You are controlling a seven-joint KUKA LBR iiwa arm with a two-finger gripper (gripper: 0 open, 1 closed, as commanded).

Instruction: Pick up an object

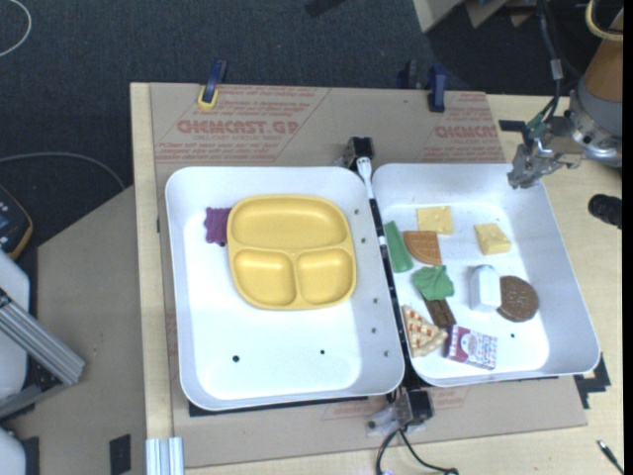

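Observation:
My gripper hangs over the far right corner of the right bin, above bare bin floor, and it touches none of the objects. Below it in that bin lie a pale yellow cheese slice, a yellow cube, a green stick, an orange-brown wedge, a green leaf piece, a white block, a brown cookie, a pizza slice and a red-and-white packet.
The left bin holds a yellow divided plate with a purple item at its left side. Clamps stand at the board's back edge. The arm's cables run at the upper right.

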